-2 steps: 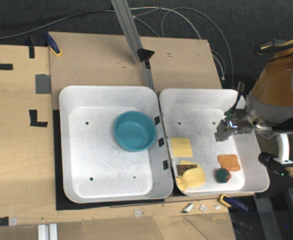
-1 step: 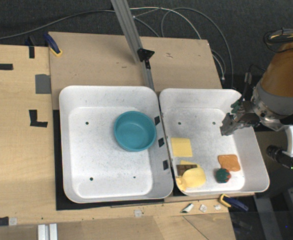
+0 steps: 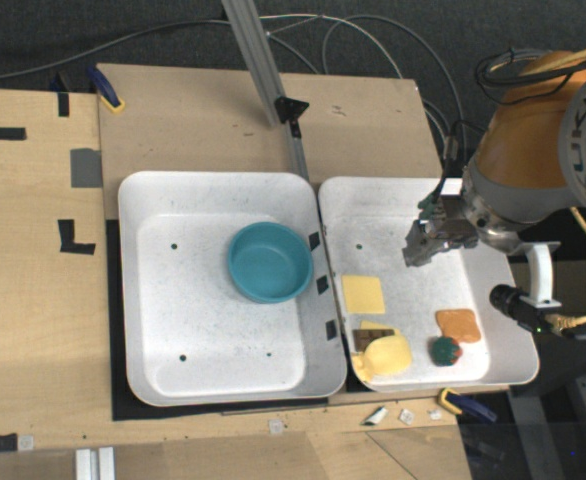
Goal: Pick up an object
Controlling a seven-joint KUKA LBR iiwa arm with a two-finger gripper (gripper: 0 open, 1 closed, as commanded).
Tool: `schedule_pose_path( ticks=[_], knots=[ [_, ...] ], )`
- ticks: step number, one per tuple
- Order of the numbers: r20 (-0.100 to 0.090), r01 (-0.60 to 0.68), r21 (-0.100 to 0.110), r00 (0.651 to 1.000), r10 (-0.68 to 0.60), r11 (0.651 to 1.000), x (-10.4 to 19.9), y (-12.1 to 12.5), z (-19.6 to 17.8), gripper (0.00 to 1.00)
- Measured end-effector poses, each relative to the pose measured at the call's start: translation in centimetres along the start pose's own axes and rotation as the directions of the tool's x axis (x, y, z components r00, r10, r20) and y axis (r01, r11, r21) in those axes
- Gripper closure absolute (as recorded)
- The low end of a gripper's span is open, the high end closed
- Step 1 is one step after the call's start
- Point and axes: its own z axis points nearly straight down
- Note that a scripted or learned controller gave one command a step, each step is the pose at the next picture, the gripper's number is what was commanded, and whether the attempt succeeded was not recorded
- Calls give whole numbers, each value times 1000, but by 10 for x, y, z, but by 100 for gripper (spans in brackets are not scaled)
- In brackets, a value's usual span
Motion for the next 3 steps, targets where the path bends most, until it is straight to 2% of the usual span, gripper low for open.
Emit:
schedule_pose_path(
  ticks=[1,2,3],
  knots=[
    [1,-2,3,1000,2,1000,46,5,16,100],
    [0,0,2,1000,0,1000,101,15,19,100],
    [1,0,4,1000,0,1000,162,13,34,100]
  ],
)
